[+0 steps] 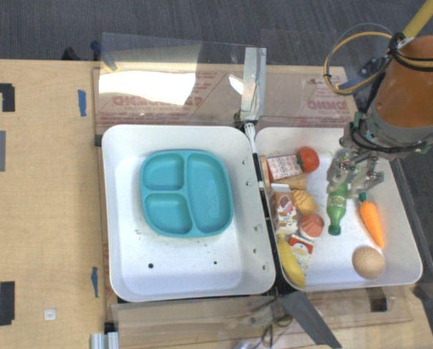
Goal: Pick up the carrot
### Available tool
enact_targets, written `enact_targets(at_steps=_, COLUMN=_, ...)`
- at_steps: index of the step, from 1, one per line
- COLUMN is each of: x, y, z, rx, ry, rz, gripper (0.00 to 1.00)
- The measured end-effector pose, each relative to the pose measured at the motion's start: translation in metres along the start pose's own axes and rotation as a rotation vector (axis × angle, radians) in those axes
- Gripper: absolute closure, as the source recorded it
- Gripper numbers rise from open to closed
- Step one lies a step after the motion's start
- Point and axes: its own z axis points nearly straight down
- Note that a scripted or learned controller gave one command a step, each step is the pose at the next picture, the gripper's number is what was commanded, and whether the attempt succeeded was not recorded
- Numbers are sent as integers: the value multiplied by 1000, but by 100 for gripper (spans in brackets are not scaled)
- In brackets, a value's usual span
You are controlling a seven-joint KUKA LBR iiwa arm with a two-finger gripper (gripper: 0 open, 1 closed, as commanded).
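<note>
Camera view, looking down at a slant. Got two shallow white bins side by side on a tan wooden bench [35,217]. Left white bin [122,267] holding a teal plastic plate with three compartments [187,193], sitting roughly in the middle.

Right white bin [405,267] crowded with toy food. Found the orange toy carrot with a small green top [373,222] lying flat near the right wall, green end toward the back, pointed end toward the front. Not touching anything as far as visible. Just left of it, a slim green plastic bottle [336,213] lying lengthwise. Just past the carrot's tip, a tan egg-shaped lump [368,262] near the front corner.

Over on the left side of that bin: a round red tomato [308,158], a small red and white carton [283,167] right beside it, a yellow banana [292,264] along the divider, and a jumble of small packets and a reddish round piece [312,226] between them.

Grey arm with the orange band [413,86] reaching in from the right, with the metal two-finger gripper [356,180] hanging above the back of the right bin, over the top of the green bottle and just behind the carrot's green end. Honestly can't tell whether spread or pressed together, too much shiny clutter there. Nothing seen gripped. Carrot down in the bin, not picked up.
</note>
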Motion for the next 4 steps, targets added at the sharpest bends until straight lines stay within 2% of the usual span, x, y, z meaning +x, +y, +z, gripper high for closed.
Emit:
enact_targets(at_steps=1, x=4, y=1, z=3, rx=-5, ry=2, rz=5, gripper=0)
enact_targets(at_steps=2, x=77, y=19, z=36, rx=-11, ry=6, rz=116, gripper=0)
enact_targets(at_steps=3, x=85, y=51, z=78, rx=-9, ry=-6, rz=219, gripper=0)
enact_targets(at_steps=4, x=81, y=47, z=65, rx=1, ry=-11, rz=215, gripper=100)
